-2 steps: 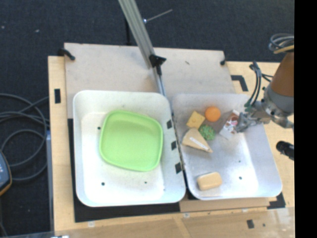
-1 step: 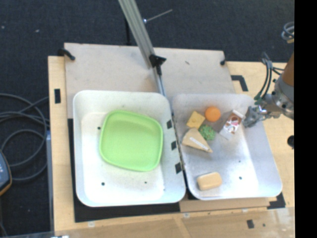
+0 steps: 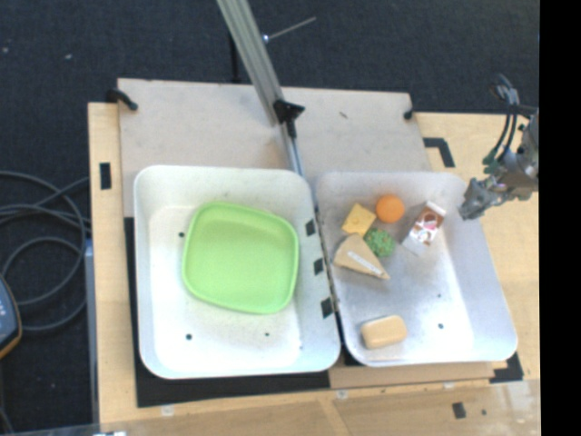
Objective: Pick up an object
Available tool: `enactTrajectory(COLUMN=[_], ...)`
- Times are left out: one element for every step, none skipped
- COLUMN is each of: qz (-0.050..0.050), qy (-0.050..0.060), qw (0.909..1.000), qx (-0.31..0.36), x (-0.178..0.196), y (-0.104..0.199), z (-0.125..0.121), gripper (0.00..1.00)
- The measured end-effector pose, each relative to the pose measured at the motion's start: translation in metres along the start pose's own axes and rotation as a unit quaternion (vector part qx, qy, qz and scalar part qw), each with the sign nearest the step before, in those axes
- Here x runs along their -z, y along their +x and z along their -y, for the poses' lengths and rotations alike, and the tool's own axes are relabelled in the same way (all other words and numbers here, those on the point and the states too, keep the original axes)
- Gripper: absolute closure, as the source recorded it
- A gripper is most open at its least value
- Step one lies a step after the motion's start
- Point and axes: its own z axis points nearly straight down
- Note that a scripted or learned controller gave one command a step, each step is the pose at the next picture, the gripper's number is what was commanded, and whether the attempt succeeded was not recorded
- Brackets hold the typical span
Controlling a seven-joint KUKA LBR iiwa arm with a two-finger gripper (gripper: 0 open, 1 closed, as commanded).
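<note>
Black carpet surrounds the wooden bench. At the right bin's far right rim hangs the gripper; how it's set I can't tell. Nearest lies a small red-and-white carton, print unreadable, then an orange ball. The left bin holds a green plate.

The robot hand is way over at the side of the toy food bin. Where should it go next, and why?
Probably a short slide left, over the small red and white carton. The gripper sits at the right bin's right rim, not above any item, and the carton is the nearest thing to it. It also lies a little apart from the orange ball, which may make it easier to grab.
</note>
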Motion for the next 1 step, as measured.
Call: enactTrajectory(qz=[-0.001], qy=[0.002], qw=[1.0], qx=[0.002], x=[0.003], y=[0.0531], z=[0.0152], gripper=[1.0])
